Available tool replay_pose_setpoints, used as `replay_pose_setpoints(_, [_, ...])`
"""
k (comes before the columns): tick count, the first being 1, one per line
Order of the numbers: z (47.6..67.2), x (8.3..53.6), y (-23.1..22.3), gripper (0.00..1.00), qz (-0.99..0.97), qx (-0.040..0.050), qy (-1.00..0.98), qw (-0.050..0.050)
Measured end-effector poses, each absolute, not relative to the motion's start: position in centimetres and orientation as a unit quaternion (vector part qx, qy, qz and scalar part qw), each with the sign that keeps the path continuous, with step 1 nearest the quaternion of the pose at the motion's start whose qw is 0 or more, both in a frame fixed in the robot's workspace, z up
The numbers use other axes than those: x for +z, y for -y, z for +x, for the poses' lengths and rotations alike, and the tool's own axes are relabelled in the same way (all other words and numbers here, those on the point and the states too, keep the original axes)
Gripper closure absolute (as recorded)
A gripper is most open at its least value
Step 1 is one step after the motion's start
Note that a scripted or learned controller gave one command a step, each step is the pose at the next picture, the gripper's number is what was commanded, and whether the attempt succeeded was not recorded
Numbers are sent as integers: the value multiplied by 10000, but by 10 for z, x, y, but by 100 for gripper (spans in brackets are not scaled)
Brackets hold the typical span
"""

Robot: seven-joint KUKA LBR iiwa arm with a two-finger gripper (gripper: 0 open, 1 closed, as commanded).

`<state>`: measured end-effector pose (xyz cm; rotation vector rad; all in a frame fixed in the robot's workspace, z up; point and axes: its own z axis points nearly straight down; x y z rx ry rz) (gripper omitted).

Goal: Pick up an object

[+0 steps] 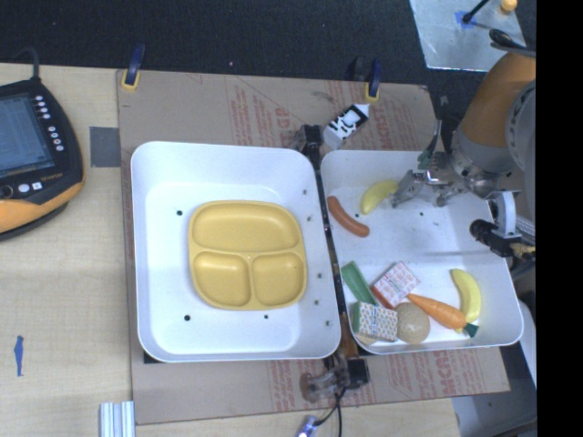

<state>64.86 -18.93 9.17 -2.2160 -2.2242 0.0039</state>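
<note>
Gripper (421,186) low at far side of right bin (474,342), fingers spread wide, holding nothing. Small banana (377,195) just left of it, sausage (348,217) nearer. Yellow tray (247,252) in left bin (159,244)

Right white bin (510,335) | we count small toy foods: reddish-brown sausage (348,216) lying slantwise near the left wall | yellow banana (376,195) at the far side | second yellow banana (467,294) (curved, by the right wall) | orange carrot (436,310) | green stick (357,283), two printed packets (394,283) and a tan round piece (412,326) clustered at the near edge.
</note>
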Motion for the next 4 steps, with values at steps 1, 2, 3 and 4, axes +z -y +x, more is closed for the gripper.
replay_pose_setpoints(1, [656, 105, 137, 0, -7053, 8, 7089, 19])
replay_pose_setpoints(2, [656, 92, 116, 0, -7052, 16, 7091, 23])
replay_pose_setpoints(3, [656, 92, 131, 0, -7063, 10, 7079, 8])
replay_pose_setpoints(4, [656, 92, 131, 0, -7057, 9, 7085, 10])
